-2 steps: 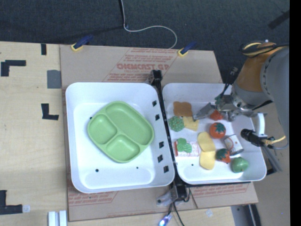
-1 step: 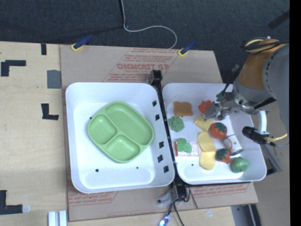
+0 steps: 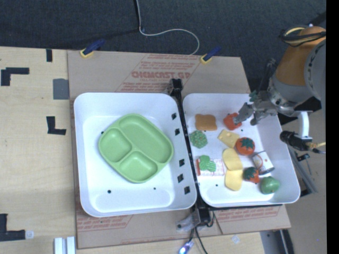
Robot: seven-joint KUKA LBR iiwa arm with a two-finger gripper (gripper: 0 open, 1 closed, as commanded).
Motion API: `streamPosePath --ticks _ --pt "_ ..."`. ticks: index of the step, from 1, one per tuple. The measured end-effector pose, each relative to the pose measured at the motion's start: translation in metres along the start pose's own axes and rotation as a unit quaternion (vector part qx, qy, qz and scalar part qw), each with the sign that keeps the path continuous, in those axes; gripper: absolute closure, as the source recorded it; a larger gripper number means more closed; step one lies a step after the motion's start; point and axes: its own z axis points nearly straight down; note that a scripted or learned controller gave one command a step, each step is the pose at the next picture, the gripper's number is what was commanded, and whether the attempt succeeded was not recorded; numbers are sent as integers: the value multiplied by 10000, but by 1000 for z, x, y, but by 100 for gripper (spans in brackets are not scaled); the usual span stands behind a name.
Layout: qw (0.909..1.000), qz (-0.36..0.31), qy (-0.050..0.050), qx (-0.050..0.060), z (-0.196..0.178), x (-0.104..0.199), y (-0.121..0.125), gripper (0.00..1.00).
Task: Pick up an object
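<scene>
Overhead, the left bin (image 3: 87, 157) holds a green divided plate (image 3: 136, 147), while the right bin (image 3: 283, 171) holds toy food; the gripper (image 3: 242, 115) hangs above a small red piece (image 3: 231, 122), whether open or closed I cannot tell

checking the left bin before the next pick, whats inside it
Inside the left bin lies one green divided plate with three compartments, tilted diagonally. A few small dark specks dot the bin floor around it. Whatever sits under the plate is covered and cannot be seen.
</scene>
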Motion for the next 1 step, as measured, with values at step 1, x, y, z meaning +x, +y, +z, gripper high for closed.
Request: streamPosePath --ticks 1 --pt "10000 3 0 2 -52 -1 11 100"
